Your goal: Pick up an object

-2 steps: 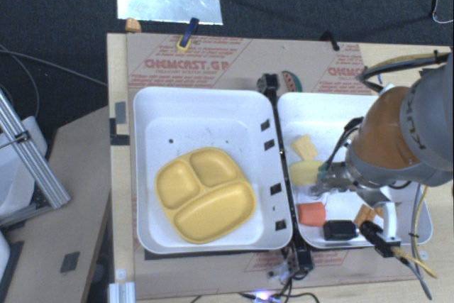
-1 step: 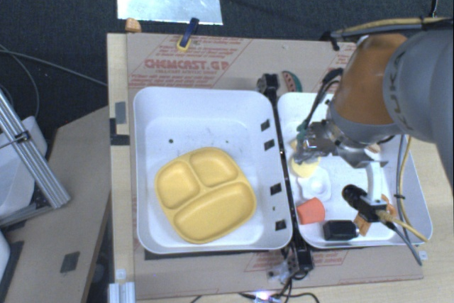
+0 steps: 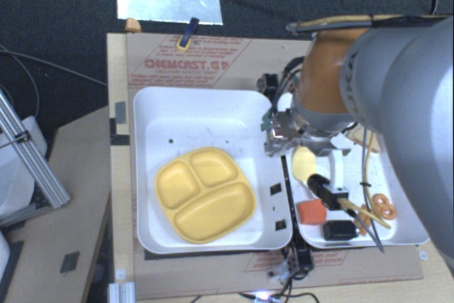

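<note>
The gripper (image 3: pixel 284 138) hangs over the divide between the bins; its grasp cannot be told. The left bin (image 3: pixel 152 106) holds a yellow tray (image 3: pixel 206 193), with bare floor behind it. The right bin (image 3: pixel 397 227) is crowded.

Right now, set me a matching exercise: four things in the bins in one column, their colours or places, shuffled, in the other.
Things:
1. tray
2. block
3. pretzel
4. egg

Descriptions:
A. orange-red, right bin
B. pale yellow, next to the divider between the bins
C. yellow, with three compartments, left bin
D. brown loops, right bin's far right side

Pairs: 1-C, 2-A, 3-D, 4-B
</note>
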You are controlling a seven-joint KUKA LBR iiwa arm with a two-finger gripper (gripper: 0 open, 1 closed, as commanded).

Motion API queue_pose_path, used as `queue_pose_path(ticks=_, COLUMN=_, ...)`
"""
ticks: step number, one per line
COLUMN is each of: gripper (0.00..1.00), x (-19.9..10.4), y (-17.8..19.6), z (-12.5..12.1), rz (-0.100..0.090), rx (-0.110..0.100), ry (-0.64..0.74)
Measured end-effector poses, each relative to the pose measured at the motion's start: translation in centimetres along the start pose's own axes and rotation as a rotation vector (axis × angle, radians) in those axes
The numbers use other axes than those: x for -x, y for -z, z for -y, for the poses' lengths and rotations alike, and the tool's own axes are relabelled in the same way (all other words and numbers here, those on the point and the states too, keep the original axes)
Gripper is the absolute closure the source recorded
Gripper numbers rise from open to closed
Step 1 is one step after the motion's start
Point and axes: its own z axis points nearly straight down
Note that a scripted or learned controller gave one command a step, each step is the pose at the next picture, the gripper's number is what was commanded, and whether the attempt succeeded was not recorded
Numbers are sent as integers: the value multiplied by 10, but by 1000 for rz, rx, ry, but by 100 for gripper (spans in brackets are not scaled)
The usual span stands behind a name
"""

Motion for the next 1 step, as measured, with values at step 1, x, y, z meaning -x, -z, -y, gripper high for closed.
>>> queue_pose_path(ticks=1, gripper=100, x=-69, y=-12, z=-40, rz=-2, rx=0, ry=1)
